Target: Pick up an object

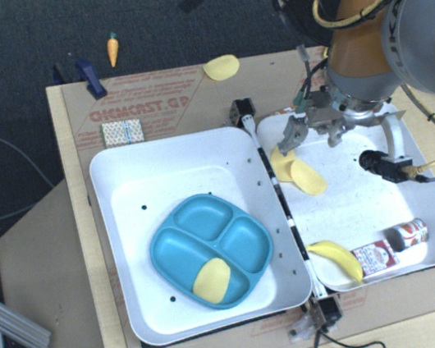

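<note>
My gripper (311, 138) hangs over the far end of the right bin (434, 197), its two grey fingers spread apart and open with nothing between them. Just below it, against the bin's left wall, lies a pale yellow wedge-shaped piece (301, 176). A yellow banana (338, 259) and a small bottle with a red and white label (390, 247) lie at the bin's near end. In the left bin (120, 186) sits a blue divided plate (210, 247) with a yellow lump (212, 281) in its near compartment.
A yellow chip-like piece (221, 67), a patterned packet (122, 131) and a blue clip (90, 79) lie on the cardboard behind the bins. A small carrot toy (113, 50) rests on the dark floor. A black cable end (382, 163) hangs beside the arm.
</note>
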### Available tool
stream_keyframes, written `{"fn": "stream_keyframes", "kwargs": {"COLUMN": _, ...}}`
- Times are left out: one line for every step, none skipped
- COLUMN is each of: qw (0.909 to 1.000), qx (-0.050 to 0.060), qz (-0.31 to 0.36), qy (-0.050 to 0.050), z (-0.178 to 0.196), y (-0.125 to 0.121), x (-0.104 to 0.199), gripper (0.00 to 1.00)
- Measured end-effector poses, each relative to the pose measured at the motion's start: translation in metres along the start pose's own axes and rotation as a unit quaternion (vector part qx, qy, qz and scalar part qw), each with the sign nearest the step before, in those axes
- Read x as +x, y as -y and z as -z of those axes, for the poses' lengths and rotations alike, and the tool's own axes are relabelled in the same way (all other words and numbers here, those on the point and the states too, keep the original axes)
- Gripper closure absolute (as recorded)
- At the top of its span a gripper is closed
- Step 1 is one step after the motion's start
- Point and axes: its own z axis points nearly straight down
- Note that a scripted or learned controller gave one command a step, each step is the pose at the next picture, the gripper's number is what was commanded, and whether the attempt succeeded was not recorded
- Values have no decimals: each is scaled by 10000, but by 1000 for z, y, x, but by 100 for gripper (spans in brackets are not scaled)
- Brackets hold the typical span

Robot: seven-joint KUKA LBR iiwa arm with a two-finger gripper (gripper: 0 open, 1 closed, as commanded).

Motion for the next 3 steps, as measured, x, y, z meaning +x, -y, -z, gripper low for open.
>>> {"fn": "stream_keyframes", "kwargs": {"qw": 10000, "qx": 10, "qz": -13, "qy": 0, "z": 2, "y": 92, "x": -98, "gripper": 0}}
{"fn": "stream_keyframes", "kwargs": {"qw": 10000, "qx": 0, "qz": -2, "qy": -2, "z": -99, "y": 14, "x": -50, "gripper": 0}}
{"fn": "stream_keyframes", "kwargs": {"qw": 10000, "qx": 15, "qz": -7, "qy": -6, "z": -100, "y": 42, "x": -51, "gripper": 0}}
